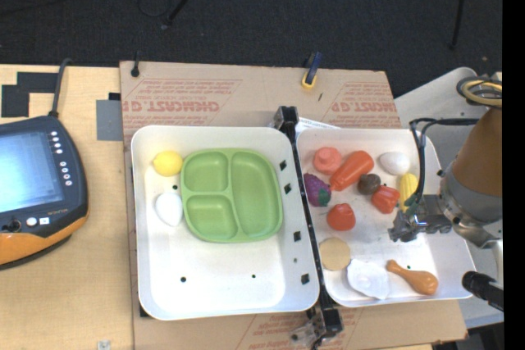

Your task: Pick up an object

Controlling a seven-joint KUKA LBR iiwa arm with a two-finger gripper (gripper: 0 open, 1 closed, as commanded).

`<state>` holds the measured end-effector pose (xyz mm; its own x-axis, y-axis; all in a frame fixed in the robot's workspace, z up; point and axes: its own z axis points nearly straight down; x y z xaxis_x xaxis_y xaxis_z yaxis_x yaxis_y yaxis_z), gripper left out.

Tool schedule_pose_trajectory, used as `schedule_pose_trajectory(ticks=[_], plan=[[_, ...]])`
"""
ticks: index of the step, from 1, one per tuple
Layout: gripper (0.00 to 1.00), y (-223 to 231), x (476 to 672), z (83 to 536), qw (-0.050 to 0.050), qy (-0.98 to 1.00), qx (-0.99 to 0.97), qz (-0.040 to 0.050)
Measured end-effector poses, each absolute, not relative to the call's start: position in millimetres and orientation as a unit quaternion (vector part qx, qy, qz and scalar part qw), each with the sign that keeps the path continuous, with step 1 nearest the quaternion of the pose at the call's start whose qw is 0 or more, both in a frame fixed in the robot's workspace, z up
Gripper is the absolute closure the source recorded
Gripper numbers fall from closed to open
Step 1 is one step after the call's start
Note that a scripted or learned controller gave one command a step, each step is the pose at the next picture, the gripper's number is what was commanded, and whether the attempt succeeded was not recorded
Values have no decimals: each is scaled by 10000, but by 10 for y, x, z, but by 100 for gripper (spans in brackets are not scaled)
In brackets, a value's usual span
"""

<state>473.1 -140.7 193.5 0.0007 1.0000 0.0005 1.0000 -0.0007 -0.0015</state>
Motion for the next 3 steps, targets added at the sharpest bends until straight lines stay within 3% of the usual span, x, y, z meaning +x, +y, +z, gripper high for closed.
schedule_pose_trajectory(ticks=[1, 3], plan=[[100, -1418, 4736, 2292, -3, -7072, -7071, -3], [100, -733, 5475, 2393, 6, -7083, -7059, -3]])
